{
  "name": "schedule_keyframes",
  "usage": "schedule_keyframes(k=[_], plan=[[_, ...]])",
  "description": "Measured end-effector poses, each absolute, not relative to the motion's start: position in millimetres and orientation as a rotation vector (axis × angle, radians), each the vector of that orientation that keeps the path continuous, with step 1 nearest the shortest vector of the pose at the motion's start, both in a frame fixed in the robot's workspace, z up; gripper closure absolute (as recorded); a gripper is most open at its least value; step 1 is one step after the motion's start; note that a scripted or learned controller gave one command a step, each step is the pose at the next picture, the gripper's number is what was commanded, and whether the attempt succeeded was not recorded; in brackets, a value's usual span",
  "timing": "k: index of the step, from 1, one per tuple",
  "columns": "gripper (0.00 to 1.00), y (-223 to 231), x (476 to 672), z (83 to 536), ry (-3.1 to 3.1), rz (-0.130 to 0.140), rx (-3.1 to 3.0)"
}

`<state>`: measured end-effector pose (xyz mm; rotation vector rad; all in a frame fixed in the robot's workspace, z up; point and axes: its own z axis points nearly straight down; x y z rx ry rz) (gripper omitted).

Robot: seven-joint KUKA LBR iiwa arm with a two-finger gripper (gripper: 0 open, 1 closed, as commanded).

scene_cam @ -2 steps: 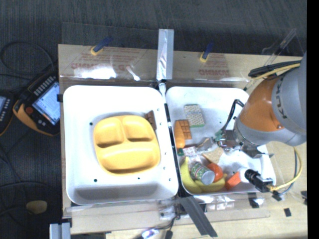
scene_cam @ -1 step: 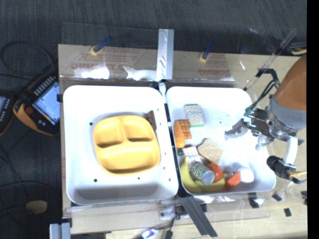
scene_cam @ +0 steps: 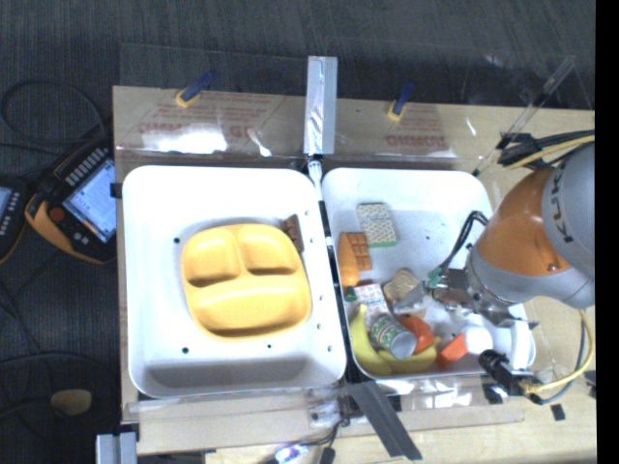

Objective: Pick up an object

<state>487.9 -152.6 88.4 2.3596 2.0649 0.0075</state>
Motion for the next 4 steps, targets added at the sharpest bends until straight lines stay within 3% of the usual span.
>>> schedule_keyframes(k=[1, 2, 3, 4], plan=[[0.0, -133, 483.0, 105, 1.934, -0.004, 2.48], [0.0, -153, 492.8, 88, 2.012, 0.004, 2.41], [0.0, -143, 561.5, 149, 2.165, -0.006, 2.277], [0.0, -172, 538.4, 203, 2.246, -0.005, 2.197]])
